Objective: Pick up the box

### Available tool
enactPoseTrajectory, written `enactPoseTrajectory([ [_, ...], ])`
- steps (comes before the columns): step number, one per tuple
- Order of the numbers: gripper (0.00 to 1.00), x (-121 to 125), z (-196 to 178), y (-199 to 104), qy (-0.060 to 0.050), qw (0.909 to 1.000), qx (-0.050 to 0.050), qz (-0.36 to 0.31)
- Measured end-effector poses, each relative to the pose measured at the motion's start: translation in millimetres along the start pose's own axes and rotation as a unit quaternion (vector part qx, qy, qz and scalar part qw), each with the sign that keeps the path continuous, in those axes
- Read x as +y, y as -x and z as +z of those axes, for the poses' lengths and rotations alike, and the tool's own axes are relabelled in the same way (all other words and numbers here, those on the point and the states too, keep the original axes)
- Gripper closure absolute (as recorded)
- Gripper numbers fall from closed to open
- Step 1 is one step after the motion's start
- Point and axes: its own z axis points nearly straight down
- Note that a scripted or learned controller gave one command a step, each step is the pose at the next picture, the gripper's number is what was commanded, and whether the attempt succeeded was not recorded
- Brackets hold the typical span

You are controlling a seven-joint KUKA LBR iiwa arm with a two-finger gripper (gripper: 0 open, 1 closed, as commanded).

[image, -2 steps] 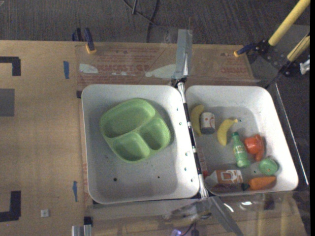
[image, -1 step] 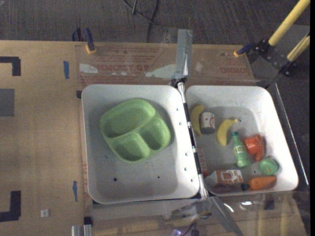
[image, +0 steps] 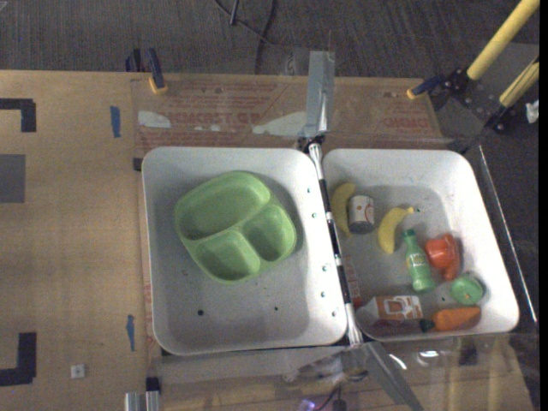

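Orange-and-white box (image: 396, 307) lies flat at the right bin's (image: 432, 163) front edge, carrot (image: 455, 318) just beside it; green tray (image: 235, 226) sits in the left bin (image: 171, 315).

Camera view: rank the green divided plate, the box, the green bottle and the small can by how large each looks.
1. Green divided plate, by far the largest.
2. Box, lying flat at the right bin's near edge.
3. Green bottle, narrower than the box, though close in length.
4. Small can, the smallest.
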Motion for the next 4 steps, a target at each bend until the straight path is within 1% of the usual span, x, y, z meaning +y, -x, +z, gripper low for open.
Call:
enactPoseTrajectory([
  [1, 1.00, 2, -12, 0, 0.003, 1.0000, -0.002, -0.001],
  [2, 1.00, 3, -23, 0, 0.006, 1.0000, -0.005, -0.002],
  [3, 0.00, 3, -23, 0, 0.006, 1.0000, -0.004, -0.002],
  [4, 1.00, 5, -35, 0, 0.009, 0.9999, -0.007, -0.003],
])
